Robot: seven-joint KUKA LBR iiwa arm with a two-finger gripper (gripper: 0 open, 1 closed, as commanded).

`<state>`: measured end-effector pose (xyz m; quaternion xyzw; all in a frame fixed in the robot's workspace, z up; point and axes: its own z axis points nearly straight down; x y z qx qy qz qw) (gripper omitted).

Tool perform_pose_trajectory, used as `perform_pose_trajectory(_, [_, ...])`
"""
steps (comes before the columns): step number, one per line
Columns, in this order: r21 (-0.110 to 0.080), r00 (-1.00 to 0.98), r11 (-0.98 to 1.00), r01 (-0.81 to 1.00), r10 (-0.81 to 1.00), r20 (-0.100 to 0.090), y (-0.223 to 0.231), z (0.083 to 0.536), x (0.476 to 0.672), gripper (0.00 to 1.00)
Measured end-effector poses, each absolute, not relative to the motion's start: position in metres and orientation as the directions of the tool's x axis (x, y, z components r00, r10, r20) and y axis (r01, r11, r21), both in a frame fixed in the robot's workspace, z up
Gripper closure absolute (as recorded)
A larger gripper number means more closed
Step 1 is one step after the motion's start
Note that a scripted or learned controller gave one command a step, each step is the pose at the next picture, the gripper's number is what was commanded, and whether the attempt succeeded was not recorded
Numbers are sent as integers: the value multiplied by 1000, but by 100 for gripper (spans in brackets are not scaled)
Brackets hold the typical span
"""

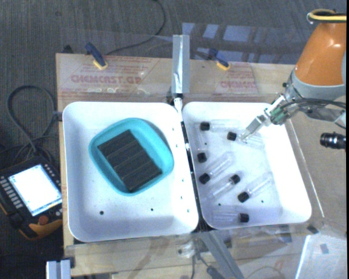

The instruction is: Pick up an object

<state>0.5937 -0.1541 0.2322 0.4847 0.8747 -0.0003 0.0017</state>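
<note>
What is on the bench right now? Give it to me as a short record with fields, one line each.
left bin: holds a blue dish with a dark ridged block lying in it
right bin: holds several clear tubes with black caps, scattered, such as one near the front edge
gripper: over the back part of the right bin, close to a capped tube
arm: reaches in from the right of the view
held object: none seen between the fingers

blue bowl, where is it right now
The blue bowl sits in the left white bin, near its centre, holding a black ridged block.
</note>
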Motion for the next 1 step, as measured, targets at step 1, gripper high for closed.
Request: perform_pose_trajectory(1, [-1, -574, 574, 819, 819, -1, -139, 164, 632, 0])
